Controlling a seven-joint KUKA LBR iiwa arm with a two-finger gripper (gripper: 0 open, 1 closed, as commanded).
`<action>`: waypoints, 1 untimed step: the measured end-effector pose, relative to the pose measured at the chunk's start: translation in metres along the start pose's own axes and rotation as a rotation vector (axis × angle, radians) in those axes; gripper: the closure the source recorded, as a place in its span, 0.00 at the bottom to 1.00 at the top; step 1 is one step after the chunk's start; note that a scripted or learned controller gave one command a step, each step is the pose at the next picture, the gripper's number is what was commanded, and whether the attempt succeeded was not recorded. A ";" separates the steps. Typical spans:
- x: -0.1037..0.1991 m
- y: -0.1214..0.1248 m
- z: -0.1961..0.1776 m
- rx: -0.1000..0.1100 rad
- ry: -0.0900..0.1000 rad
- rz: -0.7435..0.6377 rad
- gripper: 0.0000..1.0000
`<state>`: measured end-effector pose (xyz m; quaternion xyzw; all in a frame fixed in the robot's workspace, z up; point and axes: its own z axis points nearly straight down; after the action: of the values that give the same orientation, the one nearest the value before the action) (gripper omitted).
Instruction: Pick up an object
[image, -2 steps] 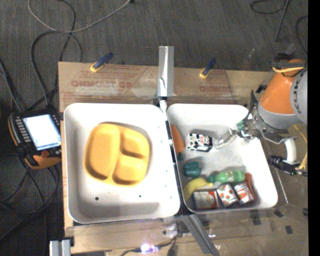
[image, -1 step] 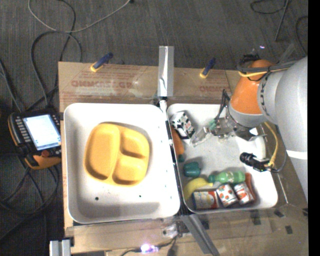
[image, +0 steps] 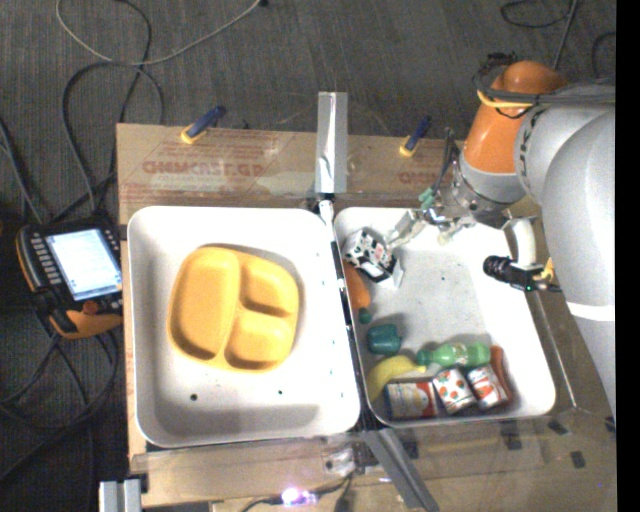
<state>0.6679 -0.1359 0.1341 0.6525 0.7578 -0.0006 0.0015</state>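
My gripper (image: 388, 243) reaches from the arm's wrist (image: 455, 205) into the back left corner of the right bin (image: 530, 330). A small black-and-white object (image: 367, 253) sits right at its tip; whether it is held is unclear. Just in front lies an orange, carrot-like piece (image: 357, 290) against the left wall. Along the front of this bin are a teal object (image: 383, 337), a yellow banana (image: 388, 373), a green bottle (image: 456, 354) and red-and-white packets (image: 452, 391).
The left bin (image: 160, 400) holds a yellow compartment tray (image: 237, 305). A metal post (image: 331, 140) stands behind the wall between the bins. A handheld screen (image: 75, 262) lies left of the bench. The arm's grey body (image: 575, 200) overhangs the right bin's right side.
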 end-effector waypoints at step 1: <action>-0.052 -0.060 0.046 -0.005 -0.004 -0.002 0.00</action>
<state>0.6168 -0.1968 0.0881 0.6518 0.7584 0.0002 0.0048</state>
